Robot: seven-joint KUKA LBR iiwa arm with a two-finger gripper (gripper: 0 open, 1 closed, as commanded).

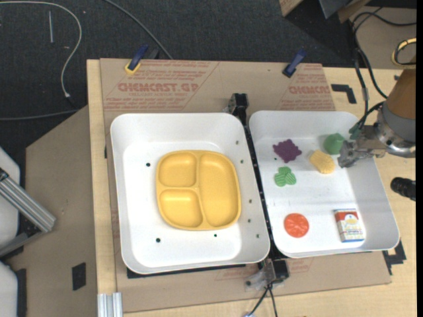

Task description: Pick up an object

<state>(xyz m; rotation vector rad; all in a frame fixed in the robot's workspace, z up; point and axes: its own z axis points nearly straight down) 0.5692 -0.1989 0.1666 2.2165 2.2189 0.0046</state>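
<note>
The left bin (125,144) holds a yellow divided plate (198,189) with three compartments, lying flat near the bin's middle.

Just beside it, the right bin (370,210) carries the small objects. Toward its left side a purple grape-like piece (287,150) lies at the far end, and a green leafy piece (285,177) sits just nearer than it, the two close but apart. Nearer still, an orange-red round piece (297,225) rests toward the near edge. Further right, a pale yellow lump (323,162) lies in the far half of the bin, with a green rounded object (334,142) just beyond it, the two almost touching. At the near right corner a small red and white box (348,225) lies flat, well apart from the others.

The arm (404,107) comes in from the right edge, its orange band showing above the grey wrist, and reaches low over the right bin's far right side. The gripper (348,152) sits just to the right of the green rounded object and the pale yellow lump, its dark fingers pointing left toward them. Whether the jaws are parted or closed cannot be told here, and nothing is visibly between them.
</note>
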